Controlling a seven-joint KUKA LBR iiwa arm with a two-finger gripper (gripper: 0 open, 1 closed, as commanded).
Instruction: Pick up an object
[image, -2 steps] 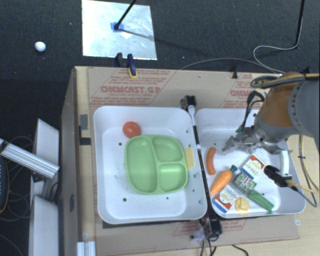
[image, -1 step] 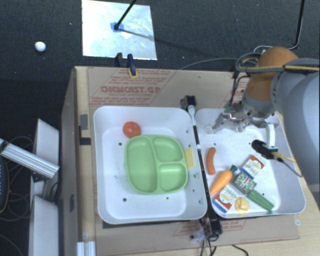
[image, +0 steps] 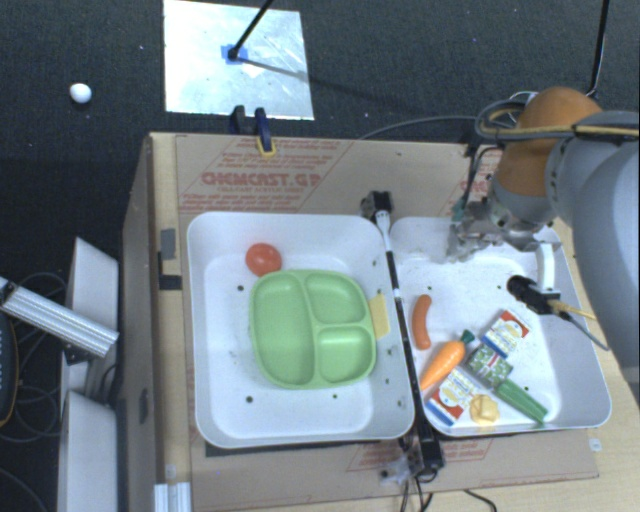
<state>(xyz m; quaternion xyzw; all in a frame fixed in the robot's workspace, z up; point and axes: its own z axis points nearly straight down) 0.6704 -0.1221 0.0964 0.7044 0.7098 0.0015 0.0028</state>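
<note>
Several objects lie in the right bin (image: 575, 400), all nearer the camera than my tool (image: 470, 240): a sausage (image: 423, 320), a carrot (image: 442, 364), small cartons (image: 497, 345) and a green piece (image: 520, 398). My tool hangs over the bin's far corner, well apart from them. I cannot tell its grip state. My arm (image: 590, 190) reaches in from the right, orange band (image: 545, 125) up.

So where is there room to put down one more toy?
Left bin: bare floor in front of the green plate, and left of the tomato. Right bin: bare middle between the sausage and gripper. Crowded by the carrot and boxes.
</note>
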